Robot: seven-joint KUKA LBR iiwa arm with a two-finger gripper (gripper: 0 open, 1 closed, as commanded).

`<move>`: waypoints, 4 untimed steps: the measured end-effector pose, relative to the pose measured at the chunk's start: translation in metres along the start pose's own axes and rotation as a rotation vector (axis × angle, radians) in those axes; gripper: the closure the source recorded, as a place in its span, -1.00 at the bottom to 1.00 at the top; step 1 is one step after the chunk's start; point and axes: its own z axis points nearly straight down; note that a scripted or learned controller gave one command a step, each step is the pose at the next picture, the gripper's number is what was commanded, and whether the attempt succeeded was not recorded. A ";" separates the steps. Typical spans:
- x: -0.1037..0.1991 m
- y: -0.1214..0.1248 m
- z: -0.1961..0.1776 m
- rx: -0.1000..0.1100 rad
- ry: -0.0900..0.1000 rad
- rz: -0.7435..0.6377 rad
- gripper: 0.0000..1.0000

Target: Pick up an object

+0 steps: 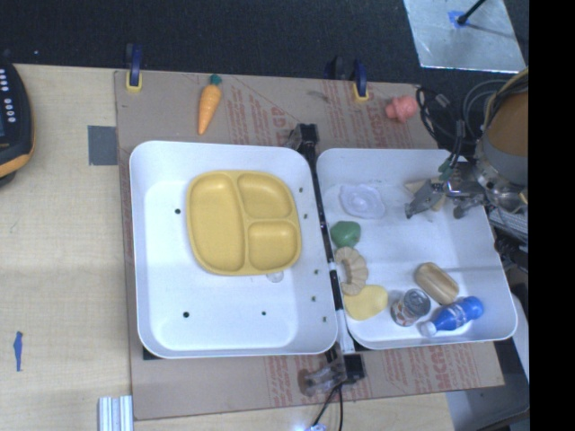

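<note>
So the hand (440, 196) sits at the upper right of the right bin (400, 335), fingers spread, nothing between them. Just left of it there's a clear lid (363, 200). Lower down in that bin: green lump (345, 233), yellow piece (366, 303), bread roll (437, 282), blue bottle (455, 316). The left bin (162, 330) has a yellow divided plate (243, 221). A toy carrot (208, 105) lies on the worktop (54, 268), upper left.

Arm (503, 137): grey body, orange band above wrist, black cables looped alongside. Claw (442, 197): dull grey metal, thin pointed prongs, detail blurry, possibly bare steel.
</note>
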 end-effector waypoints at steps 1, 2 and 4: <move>0.017 0.060 0.042 -0.007 -0.003 -0.007 -1.00; 0.055 0.019 0.019 0.000 -0.001 -0.005 -1.00; 0.087 -0.087 0.074 0.004 0.001 -0.001 -1.00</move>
